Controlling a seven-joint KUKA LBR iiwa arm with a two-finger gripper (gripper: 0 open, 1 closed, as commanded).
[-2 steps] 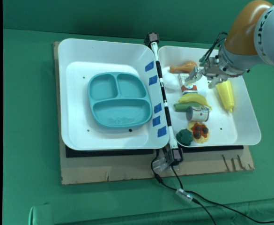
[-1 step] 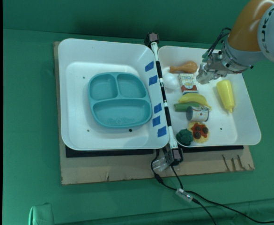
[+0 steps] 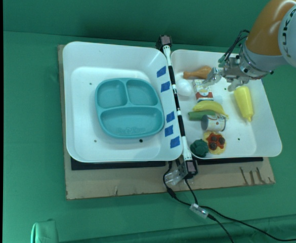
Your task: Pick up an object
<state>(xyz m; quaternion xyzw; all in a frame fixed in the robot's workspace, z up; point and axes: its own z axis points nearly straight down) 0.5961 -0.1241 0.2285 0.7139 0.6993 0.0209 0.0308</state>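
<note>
The right bin (image 3: 259, 140) holds the toy food. An orange drumstick (image 3: 197, 74) lies at its back, with a white egg (image 3: 184, 87) and a small red-and-white carton (image 3: 204, 91) just in front. Nearer me are a banana (image 3: 209, 106), a green cucumber (image 3: 195, 115), a small can (image 3: 213, 123), a pizza slice (image 3: 216, 142) and a broccoli floret (image 3: 199, 147). A yellow squeeze bottle (image 3: 244, 102) lies to the right. My gripper (image 3: 224, 80) hangs open above the bin's back, between the drumstick and the bottle, with nothing between its fingers.
The left bin (image 3: 82, 65) holds a teal divided plate (image 3: 130, 108). A divider bar with blue tape tabs (image 3: 170, 103) separates the bins. Cables (image 3: 198, 211) trail off the cardboard base at the front.
</note>
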